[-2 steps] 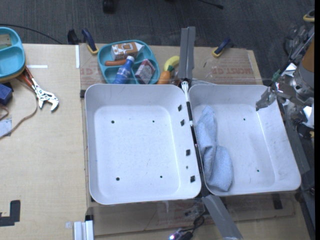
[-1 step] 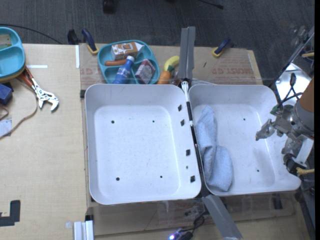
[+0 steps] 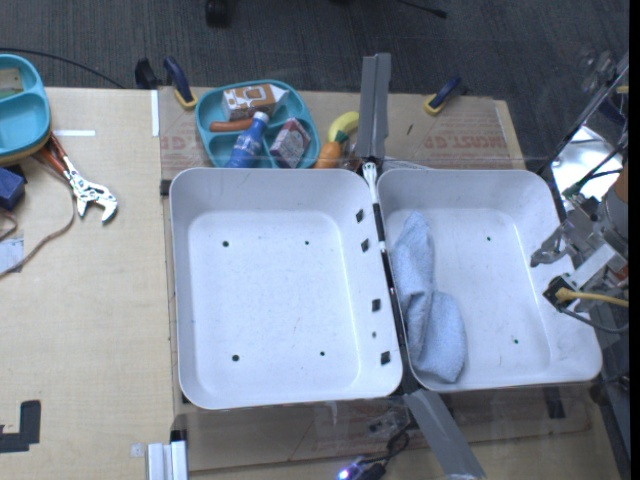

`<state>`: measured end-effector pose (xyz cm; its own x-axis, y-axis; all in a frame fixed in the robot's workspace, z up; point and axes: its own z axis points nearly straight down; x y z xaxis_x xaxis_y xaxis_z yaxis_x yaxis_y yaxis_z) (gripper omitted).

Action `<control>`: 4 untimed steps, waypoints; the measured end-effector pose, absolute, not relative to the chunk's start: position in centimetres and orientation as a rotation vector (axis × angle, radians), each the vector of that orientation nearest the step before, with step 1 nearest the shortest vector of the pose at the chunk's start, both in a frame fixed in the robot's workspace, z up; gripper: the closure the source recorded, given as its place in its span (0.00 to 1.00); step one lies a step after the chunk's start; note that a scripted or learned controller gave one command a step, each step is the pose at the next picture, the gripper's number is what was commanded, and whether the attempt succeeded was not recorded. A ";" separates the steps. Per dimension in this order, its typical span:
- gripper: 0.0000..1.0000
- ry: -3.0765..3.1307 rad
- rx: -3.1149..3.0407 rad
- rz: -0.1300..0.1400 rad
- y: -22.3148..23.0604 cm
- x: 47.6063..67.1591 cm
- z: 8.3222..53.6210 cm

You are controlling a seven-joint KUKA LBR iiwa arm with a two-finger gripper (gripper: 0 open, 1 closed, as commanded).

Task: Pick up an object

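Blue-grey cloth [image 3: 428, 303]: lies crumpled along the right bin's [image 3: 520, 363] 9 o'clock wall, touching it.
Gripper [image 3: 552, 273]: hovers at the bin's 3 o'clock rim, well apart from the cloth.
Fingers: spread, grasping nothing.
Left bin [image 3: 200, 298]: white, alongside.

Lighting: even, bright overhead; white bins [image 3: 270, 203] nearly washed out. Shadows: faint. Glare: metal at three o'clock. Focus: slightly soft.

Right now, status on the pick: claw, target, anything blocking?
Claw at right bin's right edge, holding nothing. Cloth lies crumpled along that bin's left wall, untouched. Nothing between claw and cloth.
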<state>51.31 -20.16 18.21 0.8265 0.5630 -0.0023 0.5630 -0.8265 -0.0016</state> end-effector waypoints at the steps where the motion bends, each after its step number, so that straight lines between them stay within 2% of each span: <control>1: 0.00 -0.485 -3.103 0.007 -22.2 50.7 19.0; 2: 0.00 -0.324 -3.122 0.007 -22.0 47.7 12.4; 3: 0.00 -0.321 -3.124 0.005 -22.2 47.8 19.9; 4: 1.00 -0.329 -3.123 0.010 -22.2 47.8 20.7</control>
